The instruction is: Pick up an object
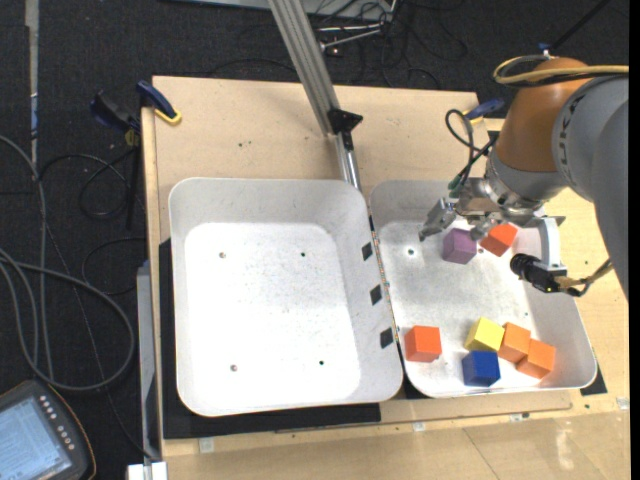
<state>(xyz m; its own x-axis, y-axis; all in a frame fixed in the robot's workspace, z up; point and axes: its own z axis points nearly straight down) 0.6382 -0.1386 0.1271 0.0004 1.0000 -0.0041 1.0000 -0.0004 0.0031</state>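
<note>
The right bin (440, 298) holds several small blocks. A purple cube (459, 246) and a red-orange block (499, 237) lie near its far edge. My gripper (463, 218) hangs right over these two, just above and behind the purple cube, and partly hides the space between them. At the near end of the bin lie an orange cube (423, 342), a yellow cube (486, 334), a blue cube (481, 368) and two more orange blocks (527, 349). I see nothing lifted off the bin floor.
The left bin (190, 268) stands beside the right one, with a raised rim between them. A slanted metal pole (305, 53) crosses above the far bench edge. Clamps (150, 98) sit at the bench's far left corner.
</note>
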